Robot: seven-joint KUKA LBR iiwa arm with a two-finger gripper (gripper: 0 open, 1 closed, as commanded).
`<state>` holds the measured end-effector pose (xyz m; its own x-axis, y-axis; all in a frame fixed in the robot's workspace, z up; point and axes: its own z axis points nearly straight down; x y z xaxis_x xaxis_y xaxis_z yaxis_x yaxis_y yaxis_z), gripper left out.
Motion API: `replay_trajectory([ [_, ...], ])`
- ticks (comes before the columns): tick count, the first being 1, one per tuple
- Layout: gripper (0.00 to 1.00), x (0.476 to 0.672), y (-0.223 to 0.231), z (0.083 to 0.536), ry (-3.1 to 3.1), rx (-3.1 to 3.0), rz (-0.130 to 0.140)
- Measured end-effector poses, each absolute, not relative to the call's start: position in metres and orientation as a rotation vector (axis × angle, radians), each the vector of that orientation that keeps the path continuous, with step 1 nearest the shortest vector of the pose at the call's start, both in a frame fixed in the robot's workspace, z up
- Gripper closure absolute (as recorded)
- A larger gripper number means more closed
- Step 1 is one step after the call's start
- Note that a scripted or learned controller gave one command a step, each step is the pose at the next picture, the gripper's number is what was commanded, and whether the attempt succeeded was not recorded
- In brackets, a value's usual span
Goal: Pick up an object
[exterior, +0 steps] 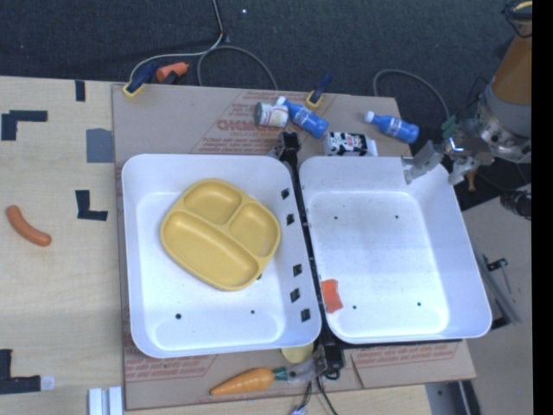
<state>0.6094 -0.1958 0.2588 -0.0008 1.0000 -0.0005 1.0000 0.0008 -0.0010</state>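
left bin [143, 232]: yellow divided plate [221, 233], lying flat. right bin [458, 258]: small orange block [331, 296] by the near left wall. gripper [441, 159]: over the right bin's far right corner, apart from both items; open or closed, cannot tell.

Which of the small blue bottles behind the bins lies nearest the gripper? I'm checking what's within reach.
The blue bottle with the white cap, behind the right bin, lies nearest the gripper. The other blue bottle lies further left, behind the seam between the bins.
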Motion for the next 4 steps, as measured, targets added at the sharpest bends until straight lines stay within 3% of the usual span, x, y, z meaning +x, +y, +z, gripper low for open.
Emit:
replay_trajectory([
  [1,0.00,0.582,-0.178,0.094,-2.211,-2.209,0.014],
  [2,0.00,0.628,-0.092,0.085,-2.233,-2.215,-0.001],
  [3,0.00,0.670,-0.100,0.085,-2.227,-2.219,-0.002],
  [4,0.00,0.669,-0.197,0.087,-2.222,-2.229,-0.004],
])
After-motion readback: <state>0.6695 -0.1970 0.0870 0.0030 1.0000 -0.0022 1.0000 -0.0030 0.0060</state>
